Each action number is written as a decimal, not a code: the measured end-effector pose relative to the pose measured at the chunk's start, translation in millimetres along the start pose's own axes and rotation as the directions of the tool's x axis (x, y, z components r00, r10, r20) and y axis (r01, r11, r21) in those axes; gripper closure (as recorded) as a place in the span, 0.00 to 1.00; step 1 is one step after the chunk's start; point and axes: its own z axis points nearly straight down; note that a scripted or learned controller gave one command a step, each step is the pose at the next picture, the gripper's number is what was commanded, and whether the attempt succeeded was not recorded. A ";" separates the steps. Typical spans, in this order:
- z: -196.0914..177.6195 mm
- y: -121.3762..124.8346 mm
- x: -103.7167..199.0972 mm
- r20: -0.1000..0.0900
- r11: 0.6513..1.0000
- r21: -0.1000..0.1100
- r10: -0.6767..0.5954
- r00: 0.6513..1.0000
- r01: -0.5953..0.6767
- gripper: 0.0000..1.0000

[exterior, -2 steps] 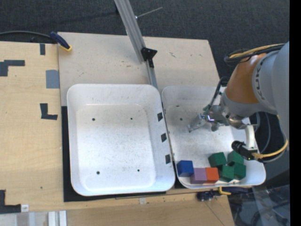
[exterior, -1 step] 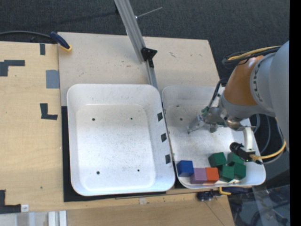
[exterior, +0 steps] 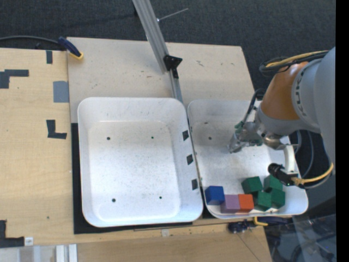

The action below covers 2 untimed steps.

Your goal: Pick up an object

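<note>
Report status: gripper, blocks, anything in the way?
Gripper low over mid right bin, nothing seen in it. Blocks clustered at near edge: blue, purple, orange, green. Nothing between gripper and blocks.

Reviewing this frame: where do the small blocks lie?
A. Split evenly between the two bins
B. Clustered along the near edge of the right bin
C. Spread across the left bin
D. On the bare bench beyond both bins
B: the blue block, purple block, orange block and green blocks all sit together at the near edge of the right bin.
</note>
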 end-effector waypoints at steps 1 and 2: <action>-62.1 -2.4 1.3 0.002 1.000 -0.008 0.001 1.000 -0.001 1.00; -107.2 -8.4 2.1 0.002 1.000 -0.007 0.001 1.000 -0.001 1.00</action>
